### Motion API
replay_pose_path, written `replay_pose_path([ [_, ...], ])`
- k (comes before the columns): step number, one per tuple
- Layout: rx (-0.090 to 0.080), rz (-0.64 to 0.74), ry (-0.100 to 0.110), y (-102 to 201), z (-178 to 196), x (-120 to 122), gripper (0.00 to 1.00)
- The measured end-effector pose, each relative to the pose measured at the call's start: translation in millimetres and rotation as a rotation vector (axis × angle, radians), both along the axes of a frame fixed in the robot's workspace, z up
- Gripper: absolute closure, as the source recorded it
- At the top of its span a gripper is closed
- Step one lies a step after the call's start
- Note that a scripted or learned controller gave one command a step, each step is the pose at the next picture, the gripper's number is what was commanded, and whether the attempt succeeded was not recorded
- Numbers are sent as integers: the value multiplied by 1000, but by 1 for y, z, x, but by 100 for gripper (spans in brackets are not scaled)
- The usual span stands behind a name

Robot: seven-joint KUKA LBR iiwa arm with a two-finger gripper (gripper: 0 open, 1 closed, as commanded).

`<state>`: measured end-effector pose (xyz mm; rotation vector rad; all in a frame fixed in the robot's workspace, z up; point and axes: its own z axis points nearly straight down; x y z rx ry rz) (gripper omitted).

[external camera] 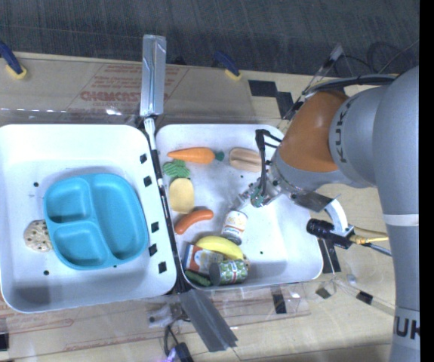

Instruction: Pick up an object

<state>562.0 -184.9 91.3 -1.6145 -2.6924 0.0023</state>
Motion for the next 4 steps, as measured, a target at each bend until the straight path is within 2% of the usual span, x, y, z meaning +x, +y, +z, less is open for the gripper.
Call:
replay_pose_path([
  [1, 0, -287, -1, 28, 0, -17, 100],
  [2, 0, -464, -2, 29, 0, -50, 100],
  [3, -1, -540, 3, 84, -1, -9, 100],
  [4, -3, -626, -1, 7, 1, -55, 100],
])
